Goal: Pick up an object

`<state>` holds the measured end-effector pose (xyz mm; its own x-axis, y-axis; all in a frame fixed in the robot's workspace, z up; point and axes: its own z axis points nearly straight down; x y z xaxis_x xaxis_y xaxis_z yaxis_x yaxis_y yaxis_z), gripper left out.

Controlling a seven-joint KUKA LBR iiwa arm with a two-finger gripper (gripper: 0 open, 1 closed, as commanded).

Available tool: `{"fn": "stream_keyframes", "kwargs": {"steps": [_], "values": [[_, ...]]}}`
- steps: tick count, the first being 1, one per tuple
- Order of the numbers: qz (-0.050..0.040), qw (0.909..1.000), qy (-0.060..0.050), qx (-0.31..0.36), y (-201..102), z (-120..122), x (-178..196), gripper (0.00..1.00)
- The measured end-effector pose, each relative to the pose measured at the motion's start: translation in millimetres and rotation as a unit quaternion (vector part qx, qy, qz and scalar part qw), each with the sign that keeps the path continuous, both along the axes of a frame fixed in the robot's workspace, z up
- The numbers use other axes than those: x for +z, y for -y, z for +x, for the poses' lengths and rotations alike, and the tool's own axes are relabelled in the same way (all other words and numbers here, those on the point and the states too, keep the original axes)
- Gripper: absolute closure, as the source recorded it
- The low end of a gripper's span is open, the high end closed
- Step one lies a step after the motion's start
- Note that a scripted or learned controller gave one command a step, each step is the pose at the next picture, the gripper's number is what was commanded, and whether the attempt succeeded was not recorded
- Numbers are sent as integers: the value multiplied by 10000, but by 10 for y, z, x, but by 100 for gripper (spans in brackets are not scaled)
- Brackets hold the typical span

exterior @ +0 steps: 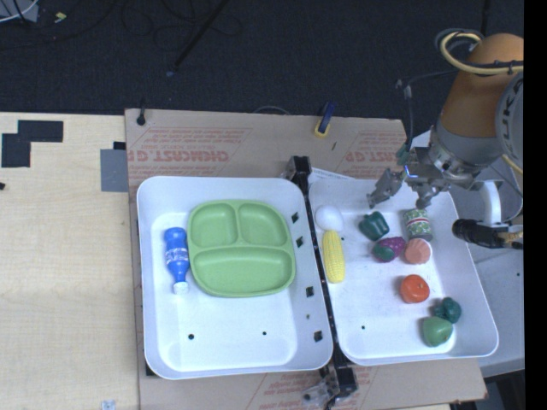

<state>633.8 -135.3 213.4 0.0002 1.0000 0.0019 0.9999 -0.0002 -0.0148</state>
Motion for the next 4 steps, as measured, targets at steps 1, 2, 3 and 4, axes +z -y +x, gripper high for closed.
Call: {"fn": "stream_keyframes", "kwargs": {"steps": [1,2,3,4], "values": [[-11,10000,69,8,2,28,79,0],[-5,10000,42,24,-27,74,-367,0],[0,10000,37,19,-91,22,-823,0],[-19,10000,50,23,-108,18,-1277,0]]}}
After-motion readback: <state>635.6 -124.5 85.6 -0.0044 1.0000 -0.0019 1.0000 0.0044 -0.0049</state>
